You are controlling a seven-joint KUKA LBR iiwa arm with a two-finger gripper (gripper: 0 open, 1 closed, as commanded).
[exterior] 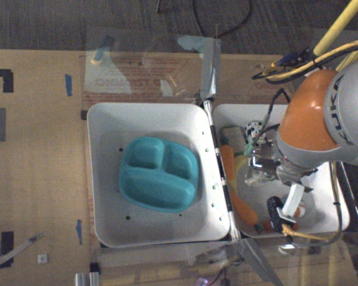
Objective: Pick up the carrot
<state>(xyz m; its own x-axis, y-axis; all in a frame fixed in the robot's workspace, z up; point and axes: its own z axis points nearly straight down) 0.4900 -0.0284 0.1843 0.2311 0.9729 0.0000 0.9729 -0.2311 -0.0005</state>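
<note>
One camera, fixed above the bench (36,177), looks down at a slight slant, fairly close. The left bin (107,136) sits whole at mid-frame, the right bin (325,213) partly under the arm (313,124) reaching in from the right. Beyond the bench's far edge, a strip of dark floor (77,11) crosses the top.

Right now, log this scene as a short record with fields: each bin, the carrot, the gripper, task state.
left bin: holds a teal divided plate
right bin: holds the carrot, a grey-brown item and a yellow-green item
carrot: lies lengthwise along the right bin's left wall
gripper: over the right bin, just right of the carrot
task state: carrot not yet picked up
</note>
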